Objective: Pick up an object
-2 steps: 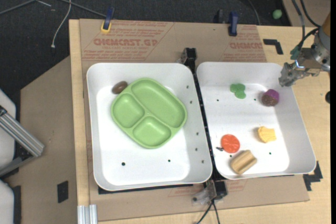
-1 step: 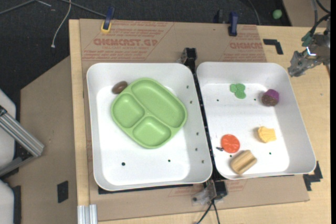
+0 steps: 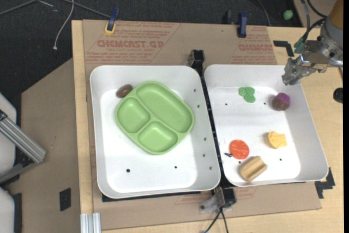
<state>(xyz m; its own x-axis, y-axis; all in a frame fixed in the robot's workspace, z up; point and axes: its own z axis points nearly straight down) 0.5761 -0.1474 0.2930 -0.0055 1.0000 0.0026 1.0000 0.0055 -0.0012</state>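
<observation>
**Arm poised over right bin, nothing yet in its grasp**

The worktop (image 3: 82, 117) carries two white bins. In the left bin (image 3: 109, 172), centre-left of frame, sits a green divided tray (image 3: 154, 117) with a brown piece (image 3: 125, 90) at its upper left. The right bin (image 3: 311, 166) holds a tan block (image 3: 252, 167), orange disc (image 3: 239, 149), yellow piece (image 3: 277, 139), green piece (image 3: 247, 94) and purple ball (image 3: 281, 101). The gripper (image 3: 290, 75) hangs at upper right near the ball; whether its jaws are wide or narrow cannot be told. Judged as approach: next, descend and close.

bench (image 3: 54, 117) | cardboard sheet (image 3: 163, 43) | two white bins: left (image 3: 109, 172), right (image 3: 311, 133)
</observation>
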